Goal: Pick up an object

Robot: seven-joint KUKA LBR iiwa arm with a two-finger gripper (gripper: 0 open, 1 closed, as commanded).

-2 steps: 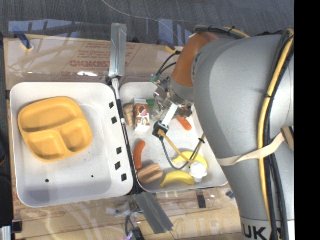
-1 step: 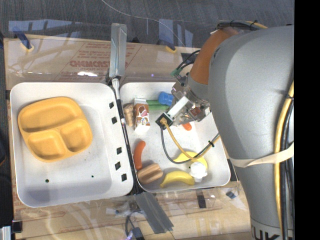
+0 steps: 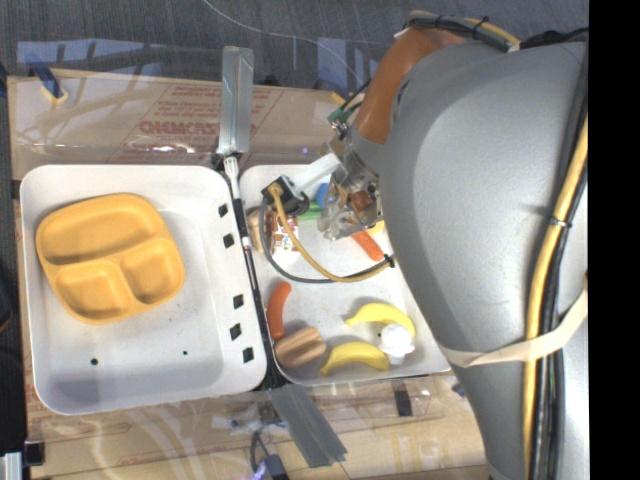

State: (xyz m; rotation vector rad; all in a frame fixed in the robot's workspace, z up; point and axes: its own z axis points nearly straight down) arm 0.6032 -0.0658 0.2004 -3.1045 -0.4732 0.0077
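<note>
Camera view has the gripper (image 3: 345,208) low over the upper part of the right bin (image 3: 330,303), with the bulky grey arm (image 3: 480,168) covering much of that bin's right side. Whether the gripper is wide or narrow cannot be told from this angle.

The nearest candidate is a small orange piece (image 3: 368,244) lying just below and to the right of the gripper, partly tucked against the arm. To take it cleanly, the gripper probably needs to centre over its short axis and come straight down, since the piece looks slim and could skid away.

Further down the bin lie a red sausage (image 3: 278,308) close to the left wall, a brown roll (image 3: 300,346) just beneath it, two yellow banana pieces (image 3: 378,317) and a white piece (image 3: 397,341) touching them. These are crowded together, so a grasp there risks nudging neighbours.

The left bin (image 3: 130,363) holds a yellow divided tray (image 3: 108,256), well apart from the gripper and probably too broad to grip.
</note>
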